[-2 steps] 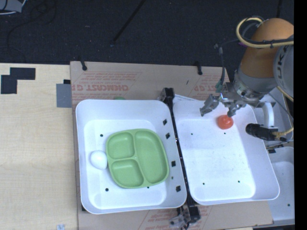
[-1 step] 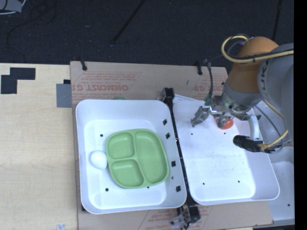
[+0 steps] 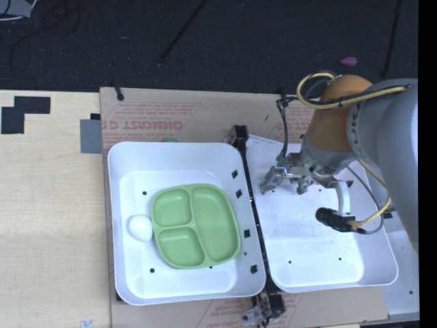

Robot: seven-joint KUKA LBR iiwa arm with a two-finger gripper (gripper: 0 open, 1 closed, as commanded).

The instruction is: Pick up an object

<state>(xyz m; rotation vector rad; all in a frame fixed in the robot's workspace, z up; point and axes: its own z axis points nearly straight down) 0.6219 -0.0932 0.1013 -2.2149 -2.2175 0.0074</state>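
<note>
Two shallow white bins sit side by side on the bench (image 3: 48, 210). In the left bin (image 3: 126, 162) a green divided plate (image 3: 194, 225) with three compartments lies flat near the middle, and a small white ball-like object (image 3: 141, 227) rests on the bin floor touching the plate's left edge. The arm (image 3: 382, 125) reaches in from the right, its orange band (image 3: 338, 121) above the wrist, and the gripper (image 3: 287, 181) hangs over the upper left part of the right bin (image 3: 321, 251), close to the divider between the bins. Its fingers are spread apart with nothing between them.
</note>
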